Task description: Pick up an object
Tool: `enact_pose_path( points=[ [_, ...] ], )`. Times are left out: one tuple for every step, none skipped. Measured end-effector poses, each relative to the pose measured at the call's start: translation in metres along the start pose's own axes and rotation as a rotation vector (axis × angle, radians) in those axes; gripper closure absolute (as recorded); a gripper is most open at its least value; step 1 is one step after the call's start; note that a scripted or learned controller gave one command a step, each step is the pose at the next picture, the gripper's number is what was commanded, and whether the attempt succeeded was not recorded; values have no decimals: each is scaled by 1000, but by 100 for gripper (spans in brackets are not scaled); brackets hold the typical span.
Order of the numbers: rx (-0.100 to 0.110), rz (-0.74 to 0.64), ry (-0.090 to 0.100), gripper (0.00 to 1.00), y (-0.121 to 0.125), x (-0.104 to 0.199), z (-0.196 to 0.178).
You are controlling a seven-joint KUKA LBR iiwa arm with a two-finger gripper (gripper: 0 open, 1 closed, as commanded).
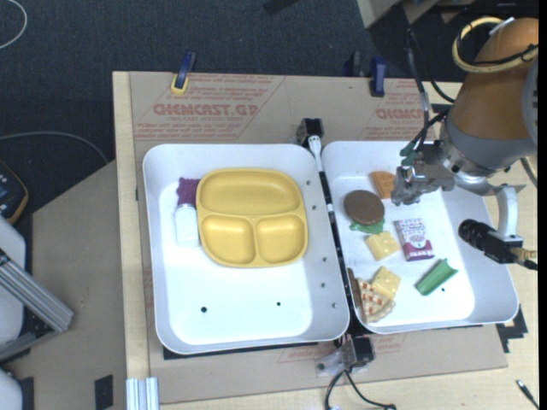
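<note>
The right bin (487, 306) holds several toy foods: a brown burger patty (364, 207), an orange piece (381, 182), a yellow cube (382, 245), a red-and-white packet (414, 237), a green piece (436, 277) and a cheese wedge with a pizza slice (377, 293). My gripper (408, 183) hangs low over the bin's far part, just right of the orange piece and above the packet. The grey wrist covers its tip, and I see nothing held.
The left bin (248, 319) carries a yellow divided plate (252, 214), with a purple item (186, 190) and a white bottle (185, 225) at its left. Clamps (312, 131) sit where the bins meet. The arm's black fitting (483, 237) overhangs the right bin's right edge.
</note>
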State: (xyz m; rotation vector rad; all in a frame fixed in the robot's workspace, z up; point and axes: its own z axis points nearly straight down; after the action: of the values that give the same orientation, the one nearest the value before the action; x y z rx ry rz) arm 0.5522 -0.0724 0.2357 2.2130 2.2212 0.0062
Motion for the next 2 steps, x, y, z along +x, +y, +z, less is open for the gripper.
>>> enact_pose_path(
  points=[
    [1,0,0,100,53,14,4],
    [10,4,2,100,42,7,5]
  ],
)
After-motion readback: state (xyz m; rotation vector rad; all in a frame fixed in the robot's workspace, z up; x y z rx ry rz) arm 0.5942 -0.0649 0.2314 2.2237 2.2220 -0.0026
